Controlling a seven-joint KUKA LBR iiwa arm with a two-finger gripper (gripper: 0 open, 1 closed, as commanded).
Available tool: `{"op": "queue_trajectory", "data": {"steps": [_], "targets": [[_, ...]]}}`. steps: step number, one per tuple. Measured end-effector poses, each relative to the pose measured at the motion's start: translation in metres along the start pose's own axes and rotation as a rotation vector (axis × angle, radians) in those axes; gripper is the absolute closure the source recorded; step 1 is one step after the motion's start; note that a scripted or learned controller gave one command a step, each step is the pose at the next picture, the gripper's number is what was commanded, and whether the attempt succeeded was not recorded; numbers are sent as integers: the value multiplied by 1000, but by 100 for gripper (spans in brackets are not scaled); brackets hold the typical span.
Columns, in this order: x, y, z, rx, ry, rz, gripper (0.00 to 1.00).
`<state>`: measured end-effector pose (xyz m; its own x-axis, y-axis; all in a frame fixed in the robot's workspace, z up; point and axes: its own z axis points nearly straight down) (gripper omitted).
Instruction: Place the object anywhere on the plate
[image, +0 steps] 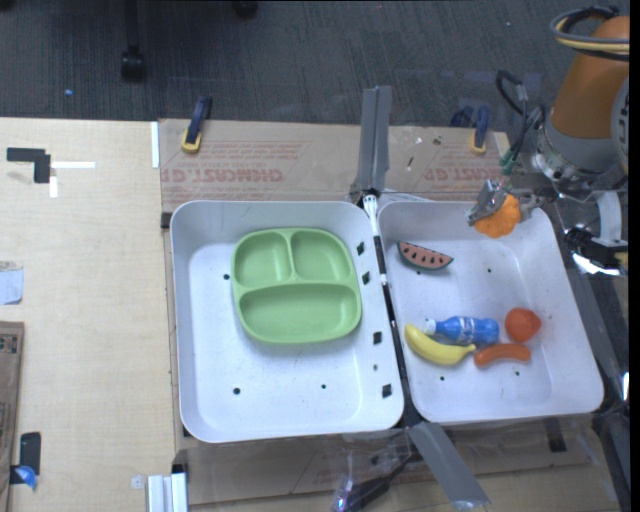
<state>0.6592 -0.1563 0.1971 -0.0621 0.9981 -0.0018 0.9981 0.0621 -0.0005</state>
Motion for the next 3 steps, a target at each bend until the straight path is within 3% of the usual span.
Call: {"op": "queue_trajectory", "data": {"steps": [1,2,3], "targets": [[77,5,-28,0,1,-64,100],[155,5,-24,2,1,-140,100],[234,-15,-6,3,0,-141,100]]}}
